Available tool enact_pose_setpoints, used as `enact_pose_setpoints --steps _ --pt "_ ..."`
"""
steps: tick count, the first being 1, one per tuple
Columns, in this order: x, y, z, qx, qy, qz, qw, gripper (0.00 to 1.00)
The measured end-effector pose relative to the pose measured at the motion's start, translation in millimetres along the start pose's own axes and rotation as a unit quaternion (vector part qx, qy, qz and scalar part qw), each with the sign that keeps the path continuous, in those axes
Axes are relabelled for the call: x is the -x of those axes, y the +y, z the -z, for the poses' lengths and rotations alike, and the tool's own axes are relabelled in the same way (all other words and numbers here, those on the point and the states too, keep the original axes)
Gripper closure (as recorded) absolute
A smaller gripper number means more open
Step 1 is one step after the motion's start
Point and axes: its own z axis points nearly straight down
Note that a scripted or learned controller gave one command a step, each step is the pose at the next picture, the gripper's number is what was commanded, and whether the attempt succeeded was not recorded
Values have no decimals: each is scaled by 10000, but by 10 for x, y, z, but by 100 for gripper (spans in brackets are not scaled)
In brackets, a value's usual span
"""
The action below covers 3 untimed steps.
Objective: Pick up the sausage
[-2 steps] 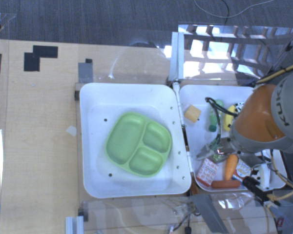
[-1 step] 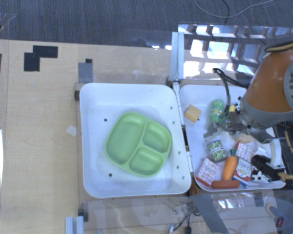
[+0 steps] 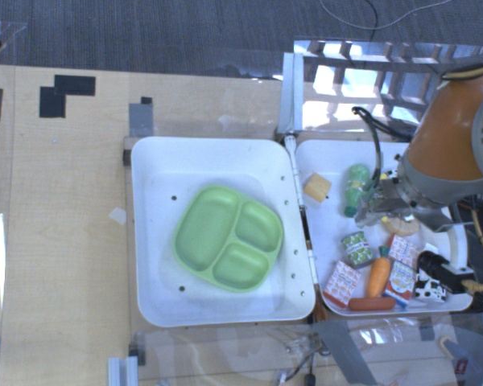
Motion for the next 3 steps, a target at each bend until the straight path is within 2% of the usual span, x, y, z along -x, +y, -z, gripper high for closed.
enact_pose_setpoints --steps 1,2,3 --pt "561 -281 -1041 -32 4 86 10000 100" --pt "280 437 -1212 12 -3 1 10000 100" --pt "1070 309 -1213 1 -19 677 9977 100"
